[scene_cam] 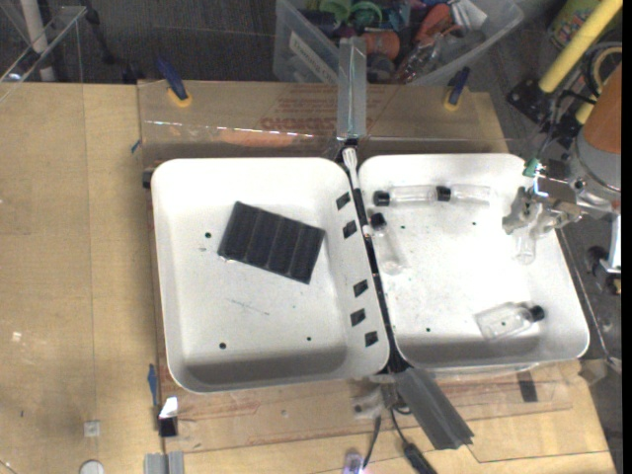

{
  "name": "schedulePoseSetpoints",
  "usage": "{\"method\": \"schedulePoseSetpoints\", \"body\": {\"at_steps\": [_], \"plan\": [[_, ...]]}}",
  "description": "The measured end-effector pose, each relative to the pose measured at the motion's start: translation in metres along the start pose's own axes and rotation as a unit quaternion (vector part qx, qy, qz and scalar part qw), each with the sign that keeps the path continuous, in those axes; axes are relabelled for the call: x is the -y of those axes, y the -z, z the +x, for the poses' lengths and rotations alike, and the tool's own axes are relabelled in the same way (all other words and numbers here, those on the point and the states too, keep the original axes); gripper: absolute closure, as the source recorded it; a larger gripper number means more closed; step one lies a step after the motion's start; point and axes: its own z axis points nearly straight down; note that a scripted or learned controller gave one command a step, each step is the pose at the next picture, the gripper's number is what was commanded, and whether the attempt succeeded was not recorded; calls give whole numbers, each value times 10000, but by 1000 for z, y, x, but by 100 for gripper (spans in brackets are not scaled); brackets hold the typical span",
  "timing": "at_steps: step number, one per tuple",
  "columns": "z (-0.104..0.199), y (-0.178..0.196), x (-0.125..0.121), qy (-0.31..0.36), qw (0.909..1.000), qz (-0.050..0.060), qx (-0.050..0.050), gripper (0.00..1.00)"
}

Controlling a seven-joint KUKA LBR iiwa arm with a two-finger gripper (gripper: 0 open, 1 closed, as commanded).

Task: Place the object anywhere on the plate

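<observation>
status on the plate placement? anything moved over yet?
Done: nothing yet. The dark ribbed plate in the left bin has nothing on it.
In hand: the gripper sits over the right bin's far right side; I can't tell whether it holds anything.
Left: the clear bottles lie in the right bin, so pick, carry and place all remain.

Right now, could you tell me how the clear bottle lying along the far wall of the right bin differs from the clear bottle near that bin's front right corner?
The long clear plastic bottle with a black cap lies by the far wall of the right white bin; the shorter clear plastic bottle lies near the front right corner. The far bottle looks longer and slimmer and lies level across the picture; the near one looks squatter and slightly angled. Both are transparent, dark-capped, lying down.
</observation>
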Motion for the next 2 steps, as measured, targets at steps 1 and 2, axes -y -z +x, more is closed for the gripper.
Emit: {"method": "schedulePoseSetpoints", "body": {"at_steps": [1, 2], "plan": [[9, 100, 25, -2020, 9794, -8, -3, 100], [26, 166, 56, -3013, 9535, -3, -3, 100]]}}
